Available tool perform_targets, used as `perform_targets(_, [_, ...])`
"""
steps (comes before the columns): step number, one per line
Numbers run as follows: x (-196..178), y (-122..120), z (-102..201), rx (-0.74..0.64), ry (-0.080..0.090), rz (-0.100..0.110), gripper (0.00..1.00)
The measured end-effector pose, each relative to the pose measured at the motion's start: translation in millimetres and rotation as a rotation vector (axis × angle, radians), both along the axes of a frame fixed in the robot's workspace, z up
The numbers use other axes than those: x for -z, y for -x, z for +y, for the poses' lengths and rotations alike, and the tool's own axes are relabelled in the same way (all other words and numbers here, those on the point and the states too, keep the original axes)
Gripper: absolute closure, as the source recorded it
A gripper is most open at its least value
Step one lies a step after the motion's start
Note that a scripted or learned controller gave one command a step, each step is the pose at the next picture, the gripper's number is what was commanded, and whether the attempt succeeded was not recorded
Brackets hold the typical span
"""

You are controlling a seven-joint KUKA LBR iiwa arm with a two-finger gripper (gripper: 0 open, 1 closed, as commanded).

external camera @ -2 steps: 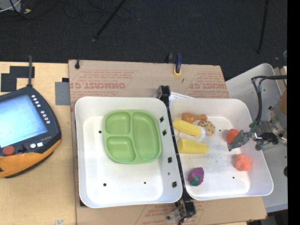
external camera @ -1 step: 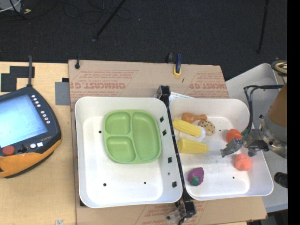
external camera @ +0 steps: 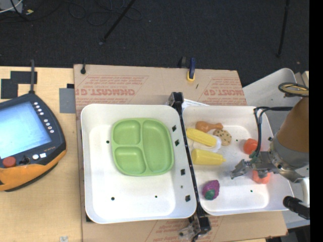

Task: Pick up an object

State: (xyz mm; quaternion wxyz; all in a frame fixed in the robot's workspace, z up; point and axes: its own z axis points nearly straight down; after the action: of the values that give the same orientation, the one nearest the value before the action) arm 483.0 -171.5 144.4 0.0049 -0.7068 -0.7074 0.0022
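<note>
My gripper (external camera: 255,173) hangs low over the right side of the right bin (external camera: 237,205), and it looks open. One grey finger (external camera: 238,171) reaches out to the left; the other is hidden under the wrist. A small red-orange object (external camera: 261,176) lies on the bin floor right under the gripper, partly covered by it. An orange ball (external camera: 250,146) sits just behind the gripper. Further left lie a yellow corn cob (external camera: 201,136), a yellow block (external camera: 207,158), a brown drumstick (external camera: 209,126), a speckled cookie (external camera: 223,136) and a purple and green piece (external camera: 211,189).
The left bin (external camera: 101,195) holds a green divided plate (external camera: 142,146). A black divider (external camera: 184,155) runs between the bins. A teach pendant (external camera: 28,135) lies on the bench at far left. The grey arm (external camera: 298,135) covers the right bin's right rim.
</note>
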Motion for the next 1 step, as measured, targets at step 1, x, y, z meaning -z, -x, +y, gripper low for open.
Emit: perform_targets(1, [53.6,1.1,2.5,-0.001,0.000,-0.002,0.00])
